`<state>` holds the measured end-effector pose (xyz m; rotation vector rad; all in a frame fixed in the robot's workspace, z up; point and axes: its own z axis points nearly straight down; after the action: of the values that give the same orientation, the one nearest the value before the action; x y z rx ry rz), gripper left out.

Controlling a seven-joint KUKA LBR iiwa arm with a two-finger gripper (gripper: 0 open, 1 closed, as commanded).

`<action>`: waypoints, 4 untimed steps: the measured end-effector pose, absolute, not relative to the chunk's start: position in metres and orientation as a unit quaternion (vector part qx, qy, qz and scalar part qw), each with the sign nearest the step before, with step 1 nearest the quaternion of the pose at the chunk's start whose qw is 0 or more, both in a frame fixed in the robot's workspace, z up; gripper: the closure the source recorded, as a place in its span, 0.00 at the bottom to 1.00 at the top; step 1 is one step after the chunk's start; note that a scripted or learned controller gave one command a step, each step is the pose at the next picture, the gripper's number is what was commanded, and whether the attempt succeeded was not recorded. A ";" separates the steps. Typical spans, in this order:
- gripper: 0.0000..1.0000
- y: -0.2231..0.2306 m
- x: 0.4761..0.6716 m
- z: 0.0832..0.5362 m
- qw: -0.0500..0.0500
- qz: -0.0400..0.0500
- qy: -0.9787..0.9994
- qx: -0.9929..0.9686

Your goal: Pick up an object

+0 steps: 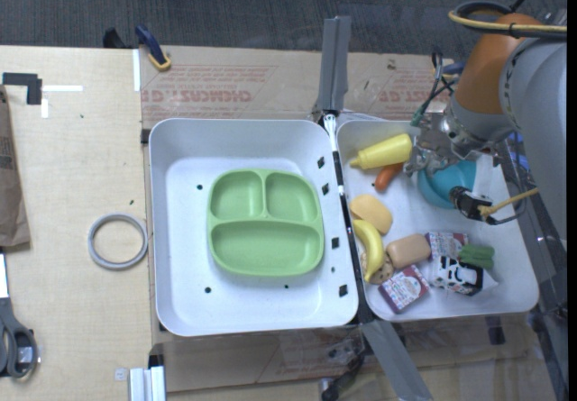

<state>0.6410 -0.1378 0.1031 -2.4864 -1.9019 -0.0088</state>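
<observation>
— Where the grey arm bends down into the right bin (514,296), what is the pincer (420,156) doing?
— It sits low at the back of that bin, just beside the fat end of the yellow squeeze bottle (382,152). I cannot tell if it is open or closed; it is too small and dark.
— What is close to it?
— A little orange carrot (388,177) lies under the bottle. A blue bowl (449,185) is right next to the pincer, partly under the arm.
— And farther out?
— A tan round thing (371,210), a banana (366,249), a brown bread roll (407,250), a small dark red packet (403,289) and a black-and-white toy (460,271) with a green bit.
— And the other bin?
— The left bin (171,237) holds a green plate (266,223) with three parts. A grey ring (117,241) lies on the bench, well apart.
</observation>
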 end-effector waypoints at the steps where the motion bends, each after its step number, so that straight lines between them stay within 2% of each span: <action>1: 1.00 -0.135 0.658 0.140 0.000 0.001 -0.598 -0.802; 2: 1.00 -0.107 0.659 0.198 0.000 0.001 -0.700 -0.714; 4: 1.00 -0.218 0.657 0.249 0.001 0.000 -0.727 -0.687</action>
<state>0.6572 -0.2179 0.2485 -2.1557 -2.2814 0.0010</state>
